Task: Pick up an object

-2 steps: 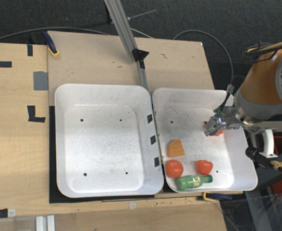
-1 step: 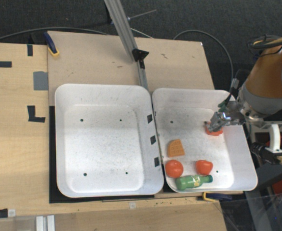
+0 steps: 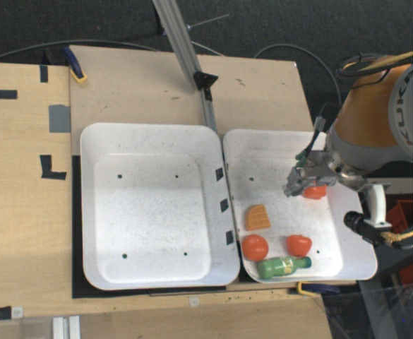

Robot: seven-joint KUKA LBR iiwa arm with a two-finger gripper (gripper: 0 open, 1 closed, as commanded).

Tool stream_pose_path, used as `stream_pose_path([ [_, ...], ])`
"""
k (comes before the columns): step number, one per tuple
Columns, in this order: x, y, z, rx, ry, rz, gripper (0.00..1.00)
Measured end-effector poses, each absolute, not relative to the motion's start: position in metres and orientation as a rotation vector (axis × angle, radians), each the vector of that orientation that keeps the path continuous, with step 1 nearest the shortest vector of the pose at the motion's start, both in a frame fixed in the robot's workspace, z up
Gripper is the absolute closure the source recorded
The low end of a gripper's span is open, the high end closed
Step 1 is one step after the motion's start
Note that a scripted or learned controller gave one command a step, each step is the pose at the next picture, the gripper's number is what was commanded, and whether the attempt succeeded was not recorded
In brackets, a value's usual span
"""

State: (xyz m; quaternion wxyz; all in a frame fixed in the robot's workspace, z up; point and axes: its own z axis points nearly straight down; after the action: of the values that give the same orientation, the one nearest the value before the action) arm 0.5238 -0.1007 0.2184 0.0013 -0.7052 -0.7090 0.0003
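Two shallow white bins sit side by side on the desk, their inner walls touching near the desk's middle. The left bin has a speckled floor and dark dots near its corners. The right bin holds five small things. A waffle-like orange square lies near the bin's middle, a little toward the front edge. Just in front of it, close to the front left corner of that bin, sits a red tomato-like ball. A second red rounded object lies beside it toward the right, apart from the ball. A green bottle lies on its side against the bin's front wall, just in front of both red things, its cap end pointing right. A fifth thing, a red-orange object, sits toward the bin's right side, partly covered by the arm's tip. The hand hangs over the right bin, reaching in from the right, its dark tip low over the bin floor and right at the red-orange object; whether its fingers are spread or closed cannot be told from here, nor whether anything sits between them. The grey arm with its orange band rises above the bin's right wall. A slanted metal pole crosses the back edge of the desk toward the gap between the bins
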Motion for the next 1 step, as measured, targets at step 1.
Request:
stream_pose_path([
  [1, 0.5273, -0.0469, 0.2298, -2.212, -2.229, -0.002, 1.00],
])
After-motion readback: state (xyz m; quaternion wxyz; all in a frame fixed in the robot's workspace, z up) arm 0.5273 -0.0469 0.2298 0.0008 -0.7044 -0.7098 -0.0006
